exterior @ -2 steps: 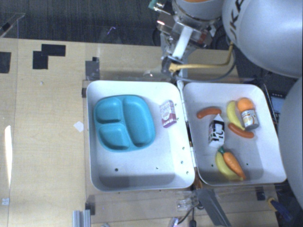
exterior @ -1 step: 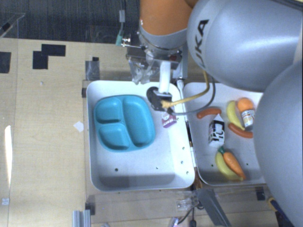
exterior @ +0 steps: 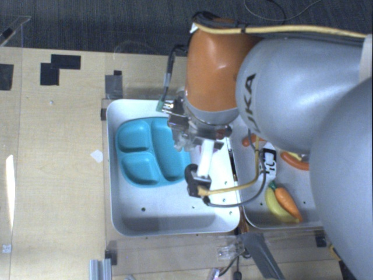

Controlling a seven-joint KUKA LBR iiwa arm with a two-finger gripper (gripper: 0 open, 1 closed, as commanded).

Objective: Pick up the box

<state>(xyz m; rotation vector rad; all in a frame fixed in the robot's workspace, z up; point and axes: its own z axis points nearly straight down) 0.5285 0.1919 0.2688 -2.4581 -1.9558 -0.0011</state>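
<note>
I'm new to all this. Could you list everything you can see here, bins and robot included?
bench: one, pale wood, under everything
left bin: one, white, on the bench
right bin: one, white, beside the left bin
divided tray: one, blue, left bin, toward its far left corner
banana: one, yellow, right bin, near side
carrot: one, orange, lying against the banana
orange item: one, right bin, farther back, partly hidden by the arm; cannot tell what it is
white item: one, black marks, right bin
arm: one, grey with orange band, reaching in from the right
gripper: one, metal, above the tray's right edge
</note>
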